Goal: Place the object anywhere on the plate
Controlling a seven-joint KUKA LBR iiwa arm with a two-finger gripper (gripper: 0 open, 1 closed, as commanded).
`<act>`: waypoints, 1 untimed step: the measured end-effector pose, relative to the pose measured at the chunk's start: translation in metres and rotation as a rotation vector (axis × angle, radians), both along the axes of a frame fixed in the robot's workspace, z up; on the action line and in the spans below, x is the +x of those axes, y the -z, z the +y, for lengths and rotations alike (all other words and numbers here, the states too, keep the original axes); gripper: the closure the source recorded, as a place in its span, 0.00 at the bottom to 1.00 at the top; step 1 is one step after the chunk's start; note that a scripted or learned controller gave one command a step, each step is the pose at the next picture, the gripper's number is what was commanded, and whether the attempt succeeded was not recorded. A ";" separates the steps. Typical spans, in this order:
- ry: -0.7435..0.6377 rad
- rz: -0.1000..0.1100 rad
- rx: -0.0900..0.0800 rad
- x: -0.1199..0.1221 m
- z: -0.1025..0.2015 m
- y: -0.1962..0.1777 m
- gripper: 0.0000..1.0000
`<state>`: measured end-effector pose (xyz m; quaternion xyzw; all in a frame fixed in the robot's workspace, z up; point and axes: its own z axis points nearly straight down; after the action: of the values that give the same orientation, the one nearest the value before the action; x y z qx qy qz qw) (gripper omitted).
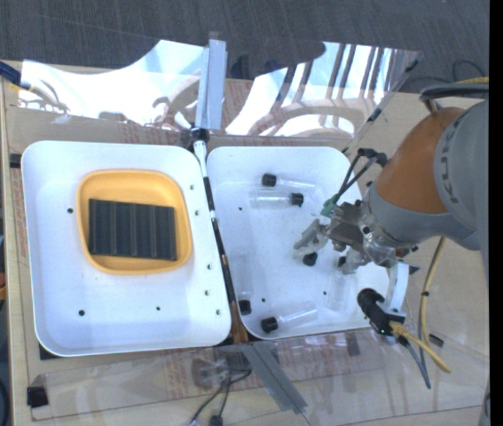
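Two white bins sit side by side on your surface (340, 362). Your claw (322, 242) hangs over the right bin (233, 185); whether it is spread or pinching, you cannot tell. Clear black-capped tubes lie around it, the nearest tube (282, 198) just up-left, its long axis crosswise. The yellow plate (131, 189) lies well to the claw's left, in the left bin (56, 318).
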<state>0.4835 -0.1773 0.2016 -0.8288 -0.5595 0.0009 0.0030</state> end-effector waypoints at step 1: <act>0.000 0.000 0.000 0.000 0.000 0.000 0.00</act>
<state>0.4835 -0.1773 0.2016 -0.8288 -0.5595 0.0009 0.0030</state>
